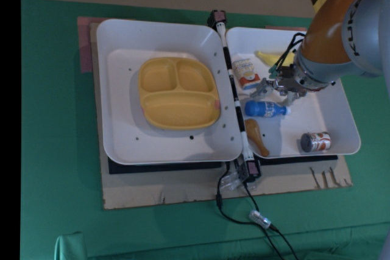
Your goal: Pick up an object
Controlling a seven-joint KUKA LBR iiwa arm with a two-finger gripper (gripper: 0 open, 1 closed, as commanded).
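Hovering over the right bin (341,125), the gripper (275,88) hangs low among the objects — its metal fingers look spread apart, with nothing visible between them, though the wrist hides part of the view. Just below the fingertips lies a blue bottle (265,109) on its side, white cap pointing toward the arm. Just left of the fingers, toward the divider (230,73), sits a small white carton with a red label (245,72); behind the wrist, a yellow banana-like piece (267,57) peeks out. Farther below the fingers, past the bottle, a brown drumstick-shaped toy (256,137) lies near the divider, and a small can (315,142) rests on its side well off toward the bin's near right corner. Left bin (116,131) holds a yellow divided plate (178,92), well apart from the fingers. Judged step: approach and alignment, no grasp yet. Likely target is the bottle or the carton — next move calls for centring over one of them, descending, then closing squarely across its narrow width.
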